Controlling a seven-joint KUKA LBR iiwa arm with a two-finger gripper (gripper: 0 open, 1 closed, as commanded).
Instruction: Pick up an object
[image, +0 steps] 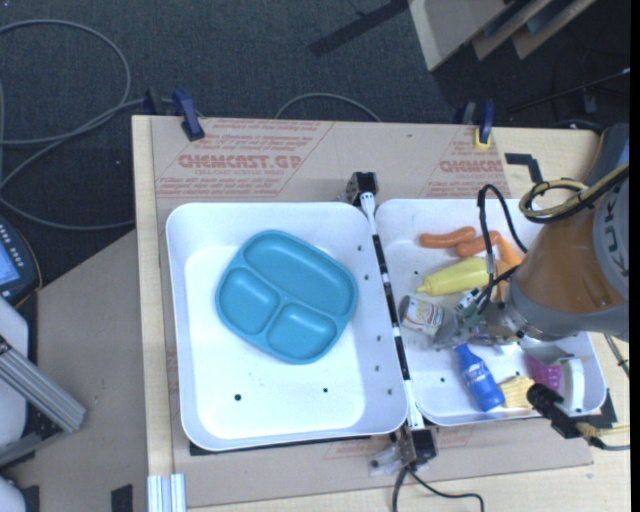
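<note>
Your jaws are something you can't read from here: the gripper (470, 318) hangs low in the right bin (440, 395), a dark tangle of metal and cable under the orange-banded wrist, and whether it stands open or has anything in it cannot be told from this view.

What matters for your next move is what lies closest around that tip. Just to its left sits a small can (422, 314), on its side or tilted, very near the gripper. On the near side, the blue bottle (478, 378) runs lengthwise from just below the tip down toward the near-right, so its long axis points away from the gripper at a slant. On the far side, the yellow bottle (457, 276) lies almost left to right, its tip aimed left, and beyond it the orange carrot (450, 239) lies the same way along the far wall.

You'd judge the can and the blue bottle's top end the nearest candidates; a grasp on the blue bottle would call for closing across its narrow width, not along its length.

The left bin (200, 300) holds a blue divided plate (287, 295), well apart from the arm.
</note>
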